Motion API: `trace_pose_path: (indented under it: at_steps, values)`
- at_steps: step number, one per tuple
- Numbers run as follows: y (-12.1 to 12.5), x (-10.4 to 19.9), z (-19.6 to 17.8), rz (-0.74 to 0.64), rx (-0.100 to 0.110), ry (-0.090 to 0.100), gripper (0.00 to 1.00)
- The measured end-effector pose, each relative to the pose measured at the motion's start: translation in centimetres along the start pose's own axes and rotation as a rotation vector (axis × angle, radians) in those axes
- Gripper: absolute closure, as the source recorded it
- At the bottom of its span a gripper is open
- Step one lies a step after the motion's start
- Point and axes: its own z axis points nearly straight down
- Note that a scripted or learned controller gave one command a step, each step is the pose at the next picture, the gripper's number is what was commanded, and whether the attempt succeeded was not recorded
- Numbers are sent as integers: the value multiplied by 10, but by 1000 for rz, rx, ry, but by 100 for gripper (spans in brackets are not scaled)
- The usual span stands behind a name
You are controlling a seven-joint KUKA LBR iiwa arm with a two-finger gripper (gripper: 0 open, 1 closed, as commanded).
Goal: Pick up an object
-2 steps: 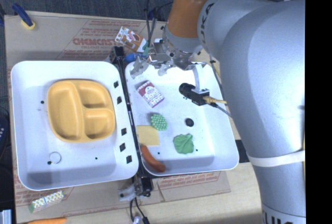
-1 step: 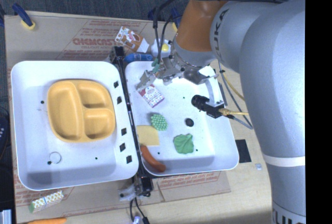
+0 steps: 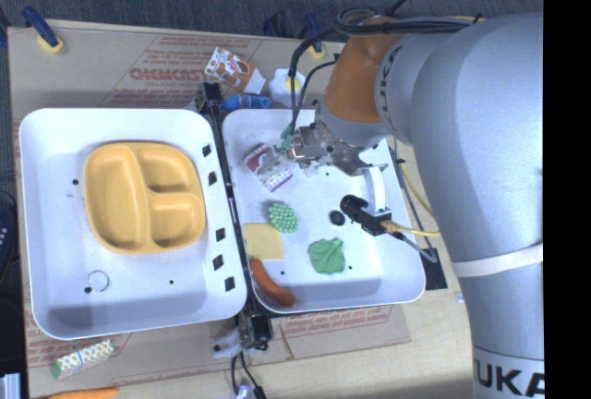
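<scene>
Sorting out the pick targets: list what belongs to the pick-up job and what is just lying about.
Job:
gripper
red-and-white packet beside it
green dotted ball
green leaf-shaped piece
yellow slice
orange sausage-shaped toy
right bin holding them

Lying about:
yellow divided tray in the left bin
blue clamp
wrapped packet on the bench

Even, fairly bright overhead light, soft shadows in the white bins (image 3: 55, 231), slightly grainy.

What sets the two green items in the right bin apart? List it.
The green ball is rounded and speckled with white; the green leaf is flat, plain green with a ragged edge. The ball lies beside the yellow slice; the leaf lies apart, nearer the bin's front wall. Both are green.
</scene>
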Motion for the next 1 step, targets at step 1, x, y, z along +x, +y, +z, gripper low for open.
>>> trace_pose_path:
  at_steps: [1]
  values:
    - [4,1,28,-13,0,1,0]
